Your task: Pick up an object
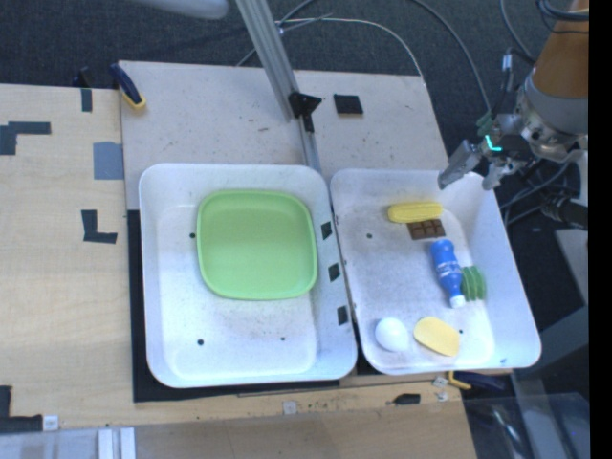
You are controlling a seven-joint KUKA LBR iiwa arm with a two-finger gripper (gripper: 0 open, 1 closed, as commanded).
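Note:
The right bin (382, 275) holds a yellow corn cob (414, 212), a small brown block (426, 229), a blue bottle (445, 269) with a white cap, a green piece (473, 282), a white egg (390, 333) and a yellow wedge (437, 336). My gripper (471, 168) hangs over the bin's far right corner, above and to the right of the corn cob. Its two fingers stand apart and open, with nothing between them.
The left bin (167, 256) carries a square green plate (256, 244). A slanted metal pole (277, 55) crosses the back of the bench. Cables (382, 27) run behind the bins. A yellow-and-blue tool (128, 89) lies at the far left corner.

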